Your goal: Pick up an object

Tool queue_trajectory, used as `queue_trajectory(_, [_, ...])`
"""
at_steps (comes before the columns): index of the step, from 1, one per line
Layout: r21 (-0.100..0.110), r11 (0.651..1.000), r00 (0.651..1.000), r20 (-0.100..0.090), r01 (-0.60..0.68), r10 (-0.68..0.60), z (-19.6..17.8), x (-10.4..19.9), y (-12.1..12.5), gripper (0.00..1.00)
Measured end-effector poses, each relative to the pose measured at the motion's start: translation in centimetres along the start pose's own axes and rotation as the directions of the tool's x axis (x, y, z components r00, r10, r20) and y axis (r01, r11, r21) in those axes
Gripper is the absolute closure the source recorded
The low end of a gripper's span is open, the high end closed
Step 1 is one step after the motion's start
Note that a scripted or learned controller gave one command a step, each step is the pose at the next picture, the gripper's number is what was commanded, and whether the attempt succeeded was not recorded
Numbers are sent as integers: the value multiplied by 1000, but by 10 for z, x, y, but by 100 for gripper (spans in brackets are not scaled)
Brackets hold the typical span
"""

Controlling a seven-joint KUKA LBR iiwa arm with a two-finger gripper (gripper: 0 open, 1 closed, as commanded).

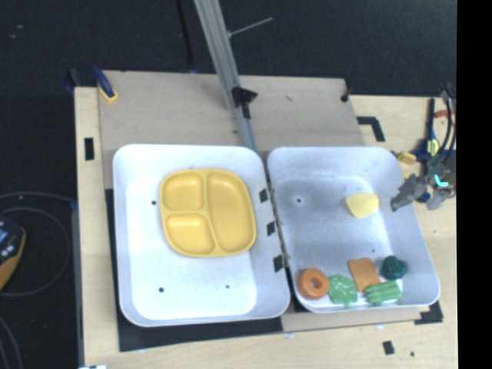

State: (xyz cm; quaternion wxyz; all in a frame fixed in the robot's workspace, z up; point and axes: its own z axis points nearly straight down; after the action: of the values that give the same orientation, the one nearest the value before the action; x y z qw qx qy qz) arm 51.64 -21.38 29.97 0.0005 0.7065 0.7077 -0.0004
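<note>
- Along the near wall of the right bin (430, 279), a row is seen: orange ring (313, 283), light green piece (342, 290), orange block (363, 271), green piece (383, 291), dark green lump (394, 267).
- Pale yellow piece (361, 204) is noted mid-bin, apart from the row.
- Gripper (406, 197) is seen at the bin's right rim, just right of the yellow piece, not touching it; nothing is seen between the fingers, and their spread cannot be told.
- Yellow divided plate (207, 212) is recorded in the left bin (134, 229).

a robotics lab: white bins (131, 206) on a taped bench (92, 283), cables around.
</note>
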Motion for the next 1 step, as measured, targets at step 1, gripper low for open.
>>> queue_trajectory(1, [-1,1000,1000,0,0,0,-1,0,0,0])
